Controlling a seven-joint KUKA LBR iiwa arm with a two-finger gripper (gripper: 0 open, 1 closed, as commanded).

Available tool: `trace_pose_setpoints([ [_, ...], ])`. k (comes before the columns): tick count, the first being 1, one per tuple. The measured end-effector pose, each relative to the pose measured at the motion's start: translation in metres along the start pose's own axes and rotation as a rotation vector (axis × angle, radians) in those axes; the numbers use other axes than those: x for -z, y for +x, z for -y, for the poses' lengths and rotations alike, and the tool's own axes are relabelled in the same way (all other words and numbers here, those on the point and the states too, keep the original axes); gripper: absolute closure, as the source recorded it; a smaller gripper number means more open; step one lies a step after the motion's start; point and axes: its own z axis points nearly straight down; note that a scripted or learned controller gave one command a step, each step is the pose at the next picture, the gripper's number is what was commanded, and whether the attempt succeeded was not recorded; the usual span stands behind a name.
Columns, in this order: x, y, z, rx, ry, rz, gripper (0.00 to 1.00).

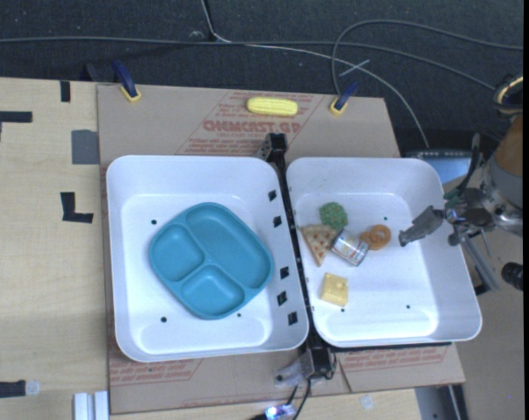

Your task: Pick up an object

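Note:
The right bin [440, 322] holds several small items. A green broccoli piece [333, 214] lies at the upper left, with a tan wedge-shaped slice [316, 241] just below it. A small silver can [350, 249] lies on its side, touching a brown ring-shaped donut [377, 236]. A yellow cheese block [335, 289] sits apart, lower down. My gripper [419, 228] hangs over the bin's right side, a little right of the donut, with nothing seen in it.
The left bin [124, 182] holds a blue divided plate [211, 259]. A yellow corn-like toy [271, 107] lies on the cardboard behind the bins. Black clips join the bins along the middle wall [286, 234]. Cables run across the dark floor at the back.

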Motion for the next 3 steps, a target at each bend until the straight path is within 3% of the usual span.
trace_pose_setpoints([
  [1,0.005,0.0,-0.002,0.003,-0.01,0.003,0.0],
  [3,-0.112,0.013,-0.006,0.005,-0.005,0.001,0.0],
])
